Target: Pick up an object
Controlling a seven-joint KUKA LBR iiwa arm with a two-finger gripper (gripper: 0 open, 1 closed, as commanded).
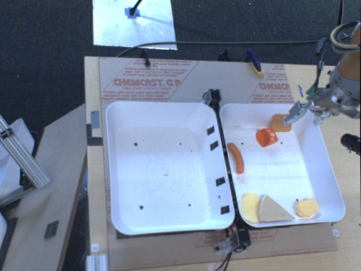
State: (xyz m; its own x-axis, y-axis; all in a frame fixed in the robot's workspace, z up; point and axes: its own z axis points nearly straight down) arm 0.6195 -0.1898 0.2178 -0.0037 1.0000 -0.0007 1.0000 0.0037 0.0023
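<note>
Nearest the camera, along the lower edge of the right bin (330,168), we see 3 pale pieces in a row: a yellow round piece (250,206), a tan wedge (274,210) touching it, and a small yellow lump (307,208) just beside the wedge's right corner. Further up the frame an orange sausage-shaped piece (236,157) lies close to the divider between the 2 bins, and a red cup-like piece (266,137) sits near the upper middle of the right bin. Just above and to the right of it rests an orange block (280,123), close to the bin's upper wall.

We see the tool (297,113) at the upper right of the frame, hanging over the bin's upper right corner with its tip right beside the orange block. We cannot tell how far its fingers are parted, and nothing is visibly between them, so we treat it as carrying nothing.

We judge the orange block to be the likeliest target. To do this step well, we would centre the tool over the block rather than beside it, since it now looks offset to the block's right. The bin wall is close, so we would turn the fingers to close along the wall, not across it. We would also keep clear of the red piece near the block's lower left, then descend fully before closing.

The left bin (121,151) sits on the worktop (96,83) beside the right one.
</note>
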